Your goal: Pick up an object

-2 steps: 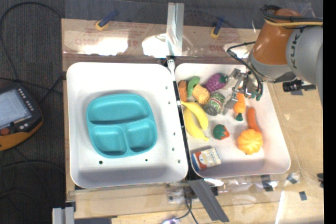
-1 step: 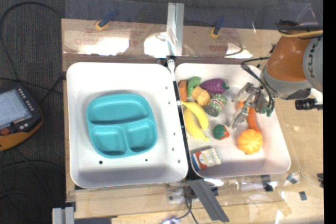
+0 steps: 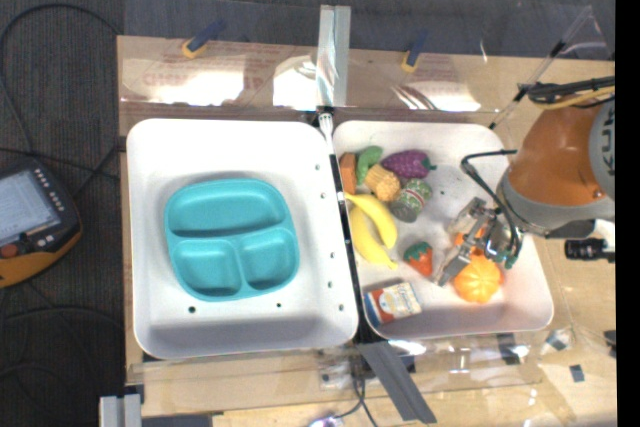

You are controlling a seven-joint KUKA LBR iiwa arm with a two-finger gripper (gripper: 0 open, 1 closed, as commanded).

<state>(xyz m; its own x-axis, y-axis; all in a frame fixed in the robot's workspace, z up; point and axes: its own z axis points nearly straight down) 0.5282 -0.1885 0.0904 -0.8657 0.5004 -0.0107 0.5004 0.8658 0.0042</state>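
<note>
Low over the right bin [image 3: 520, 320], the gripper [image 3: 470, 250] crowds an orange [image 3: 477, 282].
From the overhead camera its fingers stand narrowly apart just above and touching the fruit, not around it, likely lining up a grasp. Banana [image 3: 372, 227], grapes [image 3: 407, 163] and a small carton [image 3: 393, 301] lie alongside; the teal tray [image 3: 232, 235] sits in the left bin [image 3: 150, 215].
</note>
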